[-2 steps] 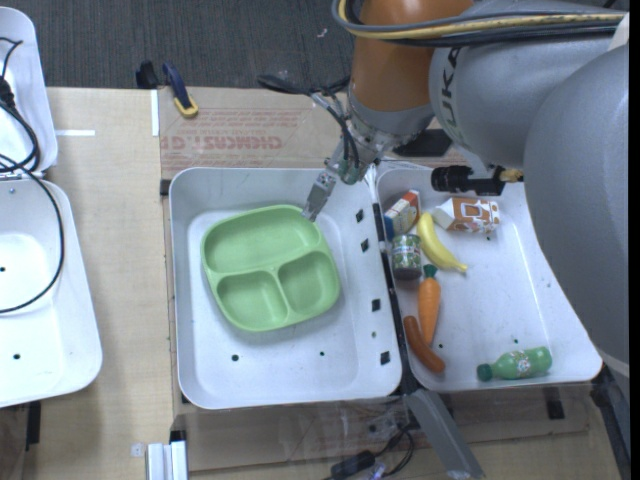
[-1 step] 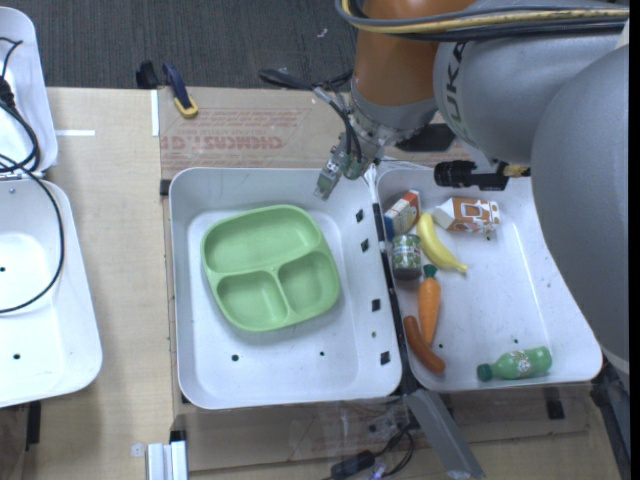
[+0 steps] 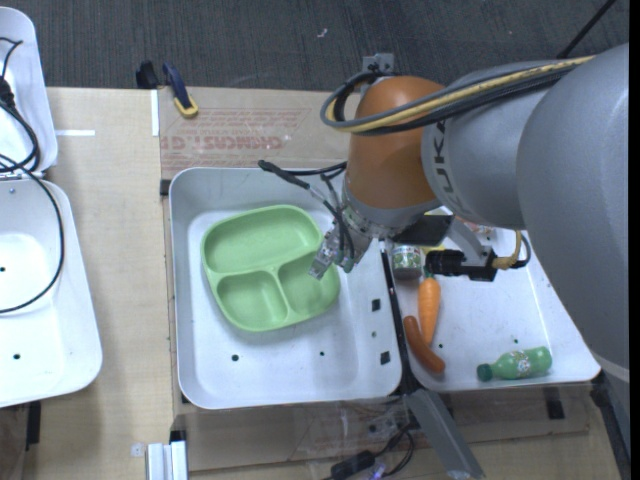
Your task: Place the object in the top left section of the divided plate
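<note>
A light green divided plate [image 3: 268, 266] lies in the left bin [image 3: 275, 368], with one long section at the back and two smaller ones at the front. My gripper [image 3: 332, 252] hangs over the plate's right rim, where the back section meets the front right one. The grey arm and its orange band cover the bin divider behind it. In the right bin lie an orange carrot [image 3: 428, 306], a red sausage-like piece [image 3: 421, 344], a green bottle [image 3: 516, 363] on its side and a small tin [image 3: 405, 260]. I see nothing lying in the plate's sections.
Black cables [image 3: 290, 176] loop from the wrist over the back of the left bin. A white tray-like unit [image 3: 40, 298] with a black cord stands at the far left. Brown cardboard [image 3: 240, 128] lies behind the bins.
</note>
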